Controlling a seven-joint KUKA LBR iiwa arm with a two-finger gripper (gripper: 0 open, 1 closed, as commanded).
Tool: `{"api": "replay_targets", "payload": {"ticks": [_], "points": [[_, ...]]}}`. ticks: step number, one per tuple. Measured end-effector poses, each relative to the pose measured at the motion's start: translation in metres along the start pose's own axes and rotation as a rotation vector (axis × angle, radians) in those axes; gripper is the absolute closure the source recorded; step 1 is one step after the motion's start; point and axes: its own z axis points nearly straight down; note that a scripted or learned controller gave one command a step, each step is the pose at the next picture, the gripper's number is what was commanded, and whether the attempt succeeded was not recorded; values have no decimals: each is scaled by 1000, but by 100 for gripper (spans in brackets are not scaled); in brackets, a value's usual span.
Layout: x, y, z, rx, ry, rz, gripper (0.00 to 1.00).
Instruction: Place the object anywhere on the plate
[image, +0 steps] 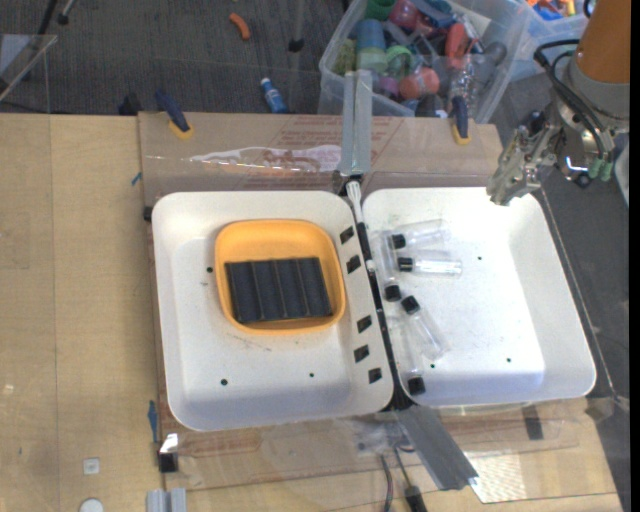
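The tool (507, 187) hangs over the far right corner of the right bin (560, 300), and whether it is parted or closed cannot be told; nothing shows in its grip. A black ridged block (278, 290) lies flat on the orange plate (232, 245) in the left bin (185, 340). Clear vials with black caps (415, 290) lie scattered along the right bin's left side.

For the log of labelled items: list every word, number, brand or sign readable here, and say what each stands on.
No text reads clearly.
Clear sheet behind the bins: faint reddish print, too blurred to read.
Clear vials in the right bin: no label legible.
Orange plate and the black ridged block on it: no markings seen.
Toy tub at the top: nothing legible.
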Motion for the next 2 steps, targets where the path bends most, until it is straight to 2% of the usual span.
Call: {"api": "replay_targets", "payload": {"ticks": [1, 2], "points": [[-8, -79, -45, 1, 0, 15, 100], [54, -100, -136, 1, -1, -374, 100]]}}
